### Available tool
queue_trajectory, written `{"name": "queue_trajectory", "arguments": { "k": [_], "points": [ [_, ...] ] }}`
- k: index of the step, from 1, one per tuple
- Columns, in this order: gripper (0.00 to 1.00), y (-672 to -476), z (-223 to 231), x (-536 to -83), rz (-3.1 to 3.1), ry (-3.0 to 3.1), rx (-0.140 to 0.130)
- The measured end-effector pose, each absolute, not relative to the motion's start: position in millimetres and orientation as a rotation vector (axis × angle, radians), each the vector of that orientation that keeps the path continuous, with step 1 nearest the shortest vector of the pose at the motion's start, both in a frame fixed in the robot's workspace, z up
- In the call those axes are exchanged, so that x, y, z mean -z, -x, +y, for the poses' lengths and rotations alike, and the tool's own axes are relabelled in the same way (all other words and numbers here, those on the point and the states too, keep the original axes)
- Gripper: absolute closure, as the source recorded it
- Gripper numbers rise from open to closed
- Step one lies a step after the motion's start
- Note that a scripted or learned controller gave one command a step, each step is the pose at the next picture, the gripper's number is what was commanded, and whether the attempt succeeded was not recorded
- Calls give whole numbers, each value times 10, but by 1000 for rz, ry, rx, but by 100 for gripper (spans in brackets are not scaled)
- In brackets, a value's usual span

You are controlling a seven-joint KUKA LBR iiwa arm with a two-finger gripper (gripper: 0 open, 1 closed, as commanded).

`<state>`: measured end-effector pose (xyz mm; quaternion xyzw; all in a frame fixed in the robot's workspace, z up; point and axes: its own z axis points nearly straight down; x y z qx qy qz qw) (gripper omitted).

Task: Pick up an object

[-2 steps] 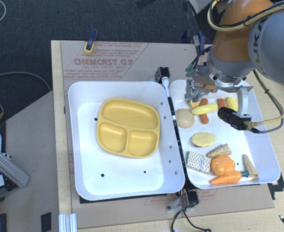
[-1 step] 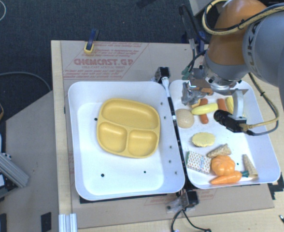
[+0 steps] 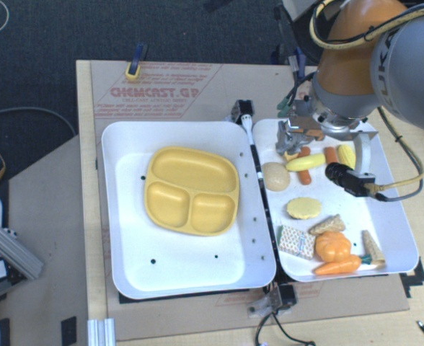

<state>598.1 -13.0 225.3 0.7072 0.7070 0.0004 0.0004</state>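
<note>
My gripper point(image 3: 291, 140) hangs low over the far left part of the right bin point(image 3: 396, 222), beneath the orange wrist band. It sits just above and left of a yellow banana point(image 3: 306, 163), with a small red sausage point(image 3: 305, 176) right under it. A beige round piece point(image 3: 275, 176) lies a little lower left. Nothing is visibly held.
Toward the near side of the right bin lie a yellow round biscuit point(image 3: 303, 208), a patterned cracker point(image 3: 296, 241), an orange pepper point(image 3: 332, 246), a carrot point(image 3: 336, 267), a cone point(image 3: 373, 245) and corn point(image 3: 347, 155). The left bin point(image 3: 125, 229) holds a yellow divided plate point(image 3: 192, 191).
</note>
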Motion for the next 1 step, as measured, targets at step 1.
{"name": "queue_trajectory", "arguments": {
  "k": [1],
  "points": [
    [100, -5926, 42, -2322, 2224, -2220, -1]
  ]
}}
